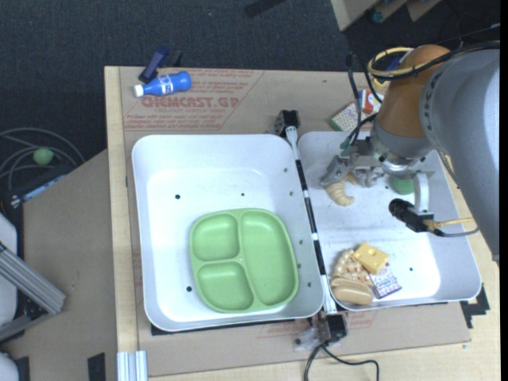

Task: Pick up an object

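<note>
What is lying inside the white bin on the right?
In the right bin, a tan croissant-like piece lies under the gripper. Near the front sits a pile of toy food, one yellow piece on top. The arm covers the bin's back part.

A pale green divided plate [242,259] lies in a white bin [159,173]. The counter [230,94] is tan with red lettering. A blue-and-white bottle [164,84] rests there; the arm [405,105] bears an orange band.
</note>
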Available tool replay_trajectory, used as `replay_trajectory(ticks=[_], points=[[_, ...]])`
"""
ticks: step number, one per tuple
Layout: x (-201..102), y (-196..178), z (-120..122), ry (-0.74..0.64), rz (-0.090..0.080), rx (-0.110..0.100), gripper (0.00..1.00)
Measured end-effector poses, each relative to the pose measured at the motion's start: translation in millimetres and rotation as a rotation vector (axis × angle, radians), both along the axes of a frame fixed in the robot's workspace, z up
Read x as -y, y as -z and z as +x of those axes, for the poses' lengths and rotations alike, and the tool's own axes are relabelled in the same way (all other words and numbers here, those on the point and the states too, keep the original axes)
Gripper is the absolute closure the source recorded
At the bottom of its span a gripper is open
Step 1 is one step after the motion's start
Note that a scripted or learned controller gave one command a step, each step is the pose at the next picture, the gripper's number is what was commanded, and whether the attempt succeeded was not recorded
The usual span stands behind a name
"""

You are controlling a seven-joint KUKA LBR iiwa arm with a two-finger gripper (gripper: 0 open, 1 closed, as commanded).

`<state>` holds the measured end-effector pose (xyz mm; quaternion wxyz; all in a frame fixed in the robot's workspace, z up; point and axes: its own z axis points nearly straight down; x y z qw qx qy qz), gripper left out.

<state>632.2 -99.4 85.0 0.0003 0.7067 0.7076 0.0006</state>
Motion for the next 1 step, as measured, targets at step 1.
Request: replay_trajectory(ticks=[1], points=[[-4.7,0.3,6.6,0.000,-0.002,0.001,0.00]])
